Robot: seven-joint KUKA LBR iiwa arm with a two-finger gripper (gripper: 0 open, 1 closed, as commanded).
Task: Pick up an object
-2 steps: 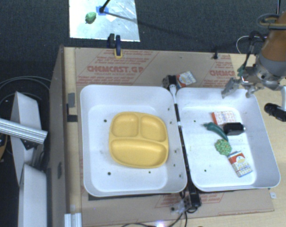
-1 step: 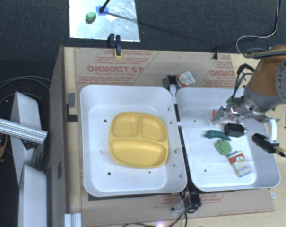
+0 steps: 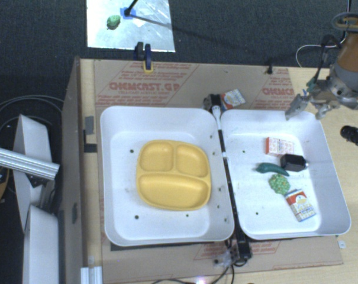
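Small objects (image 3: 285, 173) in right white bin (image 3: 329, 152), cardboard bench (image 3: 167, 81).

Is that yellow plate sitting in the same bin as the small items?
No, the yellow plate lies alone in the left bin; the small items are in the right bin.

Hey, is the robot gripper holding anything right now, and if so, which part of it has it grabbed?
Nothing is held. The gripper hangs open above the right bin's far corner, with nothing between its fingers.

arm (image 3: 351, 70) cut off at right edge
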